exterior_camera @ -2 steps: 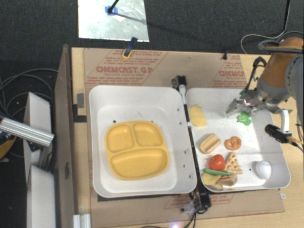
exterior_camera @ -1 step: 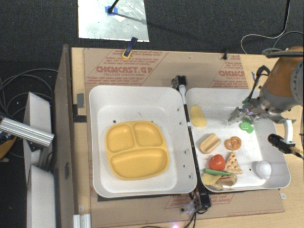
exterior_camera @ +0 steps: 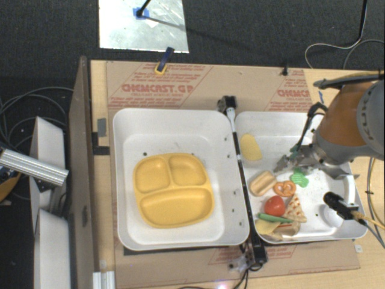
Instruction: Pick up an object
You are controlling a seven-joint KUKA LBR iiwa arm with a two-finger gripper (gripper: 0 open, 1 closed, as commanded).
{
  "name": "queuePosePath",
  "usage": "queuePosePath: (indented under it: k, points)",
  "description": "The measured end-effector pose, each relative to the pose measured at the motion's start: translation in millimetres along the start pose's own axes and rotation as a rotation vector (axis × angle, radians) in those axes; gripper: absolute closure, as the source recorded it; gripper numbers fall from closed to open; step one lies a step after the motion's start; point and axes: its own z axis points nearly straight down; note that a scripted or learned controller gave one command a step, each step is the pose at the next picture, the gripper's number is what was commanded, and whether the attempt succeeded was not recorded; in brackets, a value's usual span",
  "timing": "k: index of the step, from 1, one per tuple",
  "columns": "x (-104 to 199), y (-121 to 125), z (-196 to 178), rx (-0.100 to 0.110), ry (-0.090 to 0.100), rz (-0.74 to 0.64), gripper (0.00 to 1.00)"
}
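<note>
Over the right-hand bin [exterior_camera: 313, 122], the grey arm [exterior_camera: 355, 122] with its orange band reaches in from the right, its gripper [exterior_camera: 293, 160] hanging low above a cluster of toy food; whether the fingers stand apart or closed cannot be told from this angle. Just below the gripper lie a green piece [exterior_camera: 299, 178], a pretzel [exterior_camera: 284, 188] and a bread roll [exterior_camera: 261, 182], with a red tomato [exterior_camera: 275, 206] and a pizza slice [exterior_camera: 295, 209] nearer the front wall. A pale yellow piece [exterior_camera: 251, 147] sits apart by the divider. A yellow divided plate [exterior_camera: 173, 188] rests in the left bin [exterior_camera: 174, 122]
</note>
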Motion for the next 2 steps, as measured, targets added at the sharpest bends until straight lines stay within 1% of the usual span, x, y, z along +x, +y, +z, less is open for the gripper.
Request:
queuePosePath:
  k: [1, 2]
  points:
    - [-42, 113, -40, -0.010, -0.003, -0.002, 0.00]
    - [-27, 21, 6, 0.015, 0.006, 0.006, 0.00]
